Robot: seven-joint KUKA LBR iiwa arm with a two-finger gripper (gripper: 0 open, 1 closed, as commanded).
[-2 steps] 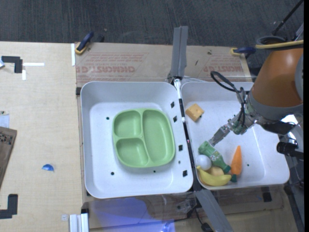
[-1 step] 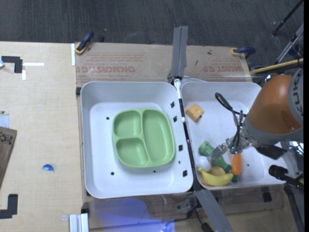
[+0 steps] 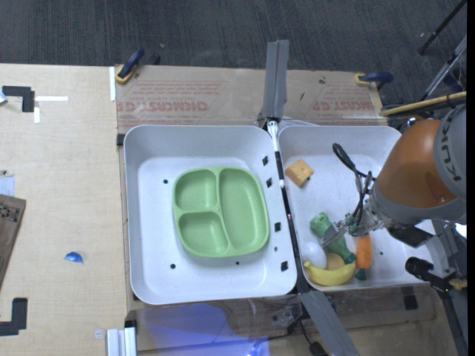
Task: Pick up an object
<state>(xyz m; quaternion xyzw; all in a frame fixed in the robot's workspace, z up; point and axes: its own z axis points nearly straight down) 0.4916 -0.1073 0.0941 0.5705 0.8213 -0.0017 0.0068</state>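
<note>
Two white bins sit side by side on the bench. The left bin [image 3: 141, 221] holds a green divided plate [image 3: 221, 212] w/ three compartments, lying flat near the middle of the bin.

The right bin [image 3: 386, 143] holds several small things. A tan cube-like block [image 3: 299, 172] lies alone near the upper left part of this bin, well apart from the rest. The other things are in a cluster at the lower part: a green toy [image 3: 322, 225], a white egg-like object [image 3: 315, 254] just below it, a yellow banana [image 3: 331, 274] along the bottom wall, and an orange carrot [image 3: 364, 251] standing approx. upright to the right of the banana. A small brownish object [image 3: 335, 261] sits between the egg-like one and the carrot; I cannot tell what it is.

The arm comes in from the right, its orange band [image 3: 415, 165] above the right bin. The gripper [image 3: 347, 231] is low over the cluster, between the green toy and the carrot, very near to both. The fingers are thin and dark and mixed w/ the objects behind, so I cannot tell how far they are open, or if something is between them. A black cable loops from the wrist up toward the bin's middle.

On the bench left of the bins lies a small blue object [image 3: 73, 256].
</note>
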